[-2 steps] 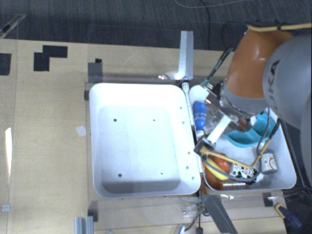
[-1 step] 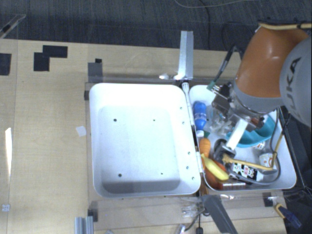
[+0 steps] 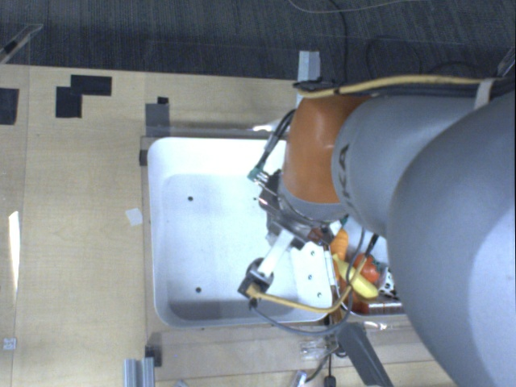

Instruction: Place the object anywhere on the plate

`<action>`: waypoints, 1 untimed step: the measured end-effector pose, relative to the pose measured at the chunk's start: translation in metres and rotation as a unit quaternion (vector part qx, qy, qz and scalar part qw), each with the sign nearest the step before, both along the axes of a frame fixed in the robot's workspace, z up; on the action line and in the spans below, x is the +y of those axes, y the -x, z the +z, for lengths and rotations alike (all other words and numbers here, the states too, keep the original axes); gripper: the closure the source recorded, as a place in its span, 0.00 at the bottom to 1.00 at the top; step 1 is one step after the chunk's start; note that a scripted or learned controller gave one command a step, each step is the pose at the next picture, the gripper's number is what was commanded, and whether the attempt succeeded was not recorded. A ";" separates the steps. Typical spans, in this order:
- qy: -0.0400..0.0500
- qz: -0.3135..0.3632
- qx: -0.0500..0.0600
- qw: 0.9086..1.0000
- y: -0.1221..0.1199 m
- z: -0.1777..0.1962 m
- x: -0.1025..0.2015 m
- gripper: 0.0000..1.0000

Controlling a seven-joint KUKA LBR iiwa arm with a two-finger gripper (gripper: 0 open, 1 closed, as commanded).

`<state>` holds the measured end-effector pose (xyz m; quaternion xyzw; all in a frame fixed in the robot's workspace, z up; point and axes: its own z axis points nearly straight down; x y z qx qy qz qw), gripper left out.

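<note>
At the far left, black marks [image 3: 81, 95] are showing on the pale wooden bench [image 3: 72, 240], and a grey post [image 3: 157, 115] is standing at the near corner of the white bin [image 3: 201, 240]. The bin is taking up the middle-left, with two small dark dots on its bare floor. Over its right side the gripper [image 3: 302, 236] is hanging low, under the orange band [image 3: 310, 156]; whether it is open or closed cannot be told, since the wrist is covering it. Just to the right of the gripper, coloured pieces [image 3: 364, 271] in orange, red and yellow are peeking out from beneath the arm [image 3: 427, 216], close to the gripper but not visibly held. Which of them is the object cannot be told. The grey arm is crowding the right half. Along the top, dark carpet [image 3: 201, 14] is lying beyond the bench, with a thin cable [image 3: 379, 4] trailing across it.
</note>
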<state>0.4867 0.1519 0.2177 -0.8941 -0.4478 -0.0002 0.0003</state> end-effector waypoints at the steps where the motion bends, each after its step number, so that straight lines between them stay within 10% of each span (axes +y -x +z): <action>1: 0.000 -0.075 0.001 0.997 0.001 -0.096 0.074 1.00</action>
